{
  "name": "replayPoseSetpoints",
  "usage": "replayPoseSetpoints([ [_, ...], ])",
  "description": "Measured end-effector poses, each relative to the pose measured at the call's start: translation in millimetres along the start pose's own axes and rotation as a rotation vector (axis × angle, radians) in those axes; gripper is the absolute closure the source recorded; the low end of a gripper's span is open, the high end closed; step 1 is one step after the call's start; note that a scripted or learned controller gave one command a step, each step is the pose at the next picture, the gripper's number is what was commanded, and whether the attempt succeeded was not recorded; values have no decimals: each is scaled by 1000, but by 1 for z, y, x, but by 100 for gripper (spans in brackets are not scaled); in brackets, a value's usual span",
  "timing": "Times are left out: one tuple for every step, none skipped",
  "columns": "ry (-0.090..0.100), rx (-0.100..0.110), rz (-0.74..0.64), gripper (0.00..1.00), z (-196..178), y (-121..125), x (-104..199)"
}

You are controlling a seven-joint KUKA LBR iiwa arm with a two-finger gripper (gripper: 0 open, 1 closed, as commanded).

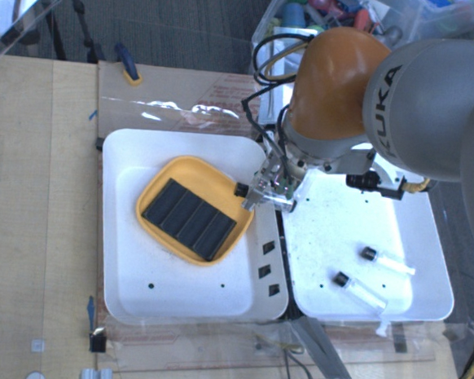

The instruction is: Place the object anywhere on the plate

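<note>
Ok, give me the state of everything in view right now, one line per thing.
Yellow plate: in the left bin, tilted in view, carrying a black ridged block.
Black ridged block: lying flat on the plate.
Gripper: over the plate's right edge, at the divide between the bins.
Two white tubes with black caps: lying on their sides in the right bin, apart from each other.

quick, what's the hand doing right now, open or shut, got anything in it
Hand: cannot be told; it sits at the right edge of the yellow plate, which has a dark ridged block on it.
</note>
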State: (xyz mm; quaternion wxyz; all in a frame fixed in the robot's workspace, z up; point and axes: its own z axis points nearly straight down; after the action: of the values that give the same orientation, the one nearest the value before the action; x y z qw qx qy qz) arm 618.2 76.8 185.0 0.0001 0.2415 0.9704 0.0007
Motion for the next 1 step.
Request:
replayPoseSetpoints([
  [1, 0, -184, 100, 53, 18, 48],
])
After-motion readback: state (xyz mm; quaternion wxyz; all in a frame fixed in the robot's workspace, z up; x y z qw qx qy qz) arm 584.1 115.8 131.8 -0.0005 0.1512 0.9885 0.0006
